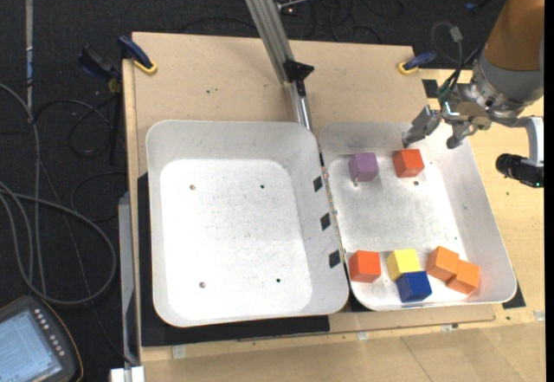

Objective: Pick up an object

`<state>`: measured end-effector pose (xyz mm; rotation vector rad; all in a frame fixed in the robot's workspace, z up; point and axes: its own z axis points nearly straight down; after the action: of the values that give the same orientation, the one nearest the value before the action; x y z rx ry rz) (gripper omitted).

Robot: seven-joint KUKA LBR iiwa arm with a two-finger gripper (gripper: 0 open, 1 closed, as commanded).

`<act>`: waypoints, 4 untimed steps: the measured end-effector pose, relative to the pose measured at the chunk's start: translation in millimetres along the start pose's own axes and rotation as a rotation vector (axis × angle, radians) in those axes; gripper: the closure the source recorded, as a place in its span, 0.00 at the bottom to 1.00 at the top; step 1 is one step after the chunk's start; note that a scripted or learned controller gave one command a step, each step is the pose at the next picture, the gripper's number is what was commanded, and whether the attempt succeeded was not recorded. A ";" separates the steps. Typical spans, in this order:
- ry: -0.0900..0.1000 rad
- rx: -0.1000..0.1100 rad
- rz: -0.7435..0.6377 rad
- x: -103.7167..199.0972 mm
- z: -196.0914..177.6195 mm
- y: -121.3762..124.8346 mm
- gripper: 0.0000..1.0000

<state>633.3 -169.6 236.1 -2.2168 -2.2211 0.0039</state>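
Orange-red, the cube [408, 163] we see sits flat in the right bin [485, 224], faces slightly turned, no long axis. Just above it our gripper [437, 131] hangs spread, grasping nothing, beside a purple cube [363, 167].

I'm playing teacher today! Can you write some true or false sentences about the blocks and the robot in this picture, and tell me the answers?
1. All the blocks lie in the right bin. True.
2. The purple block sits beside the yellow block. False: it sits at the far end of the bin, near an orange-red block; the yellow block is at the near end.
3. The blue block touches the yellow block. True.
4. The gripper holds the blue block. False: the gripper hangs over the far end of the bin, with open fingers and nothing between them.
5. There are two purple blocks. False: there is one.
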 end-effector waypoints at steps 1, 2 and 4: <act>-0.001 -0.003 -0.001 0.1 -2.3 0.4 0.00; 0.000 0.002 0.002 -0.2 62.0 0.9 0.00; -0.001 -0.001 0.002 -5.7 142.8 -6.9 0.00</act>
<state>625.8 -175.2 93.3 -2.2205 -2.2197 0.0032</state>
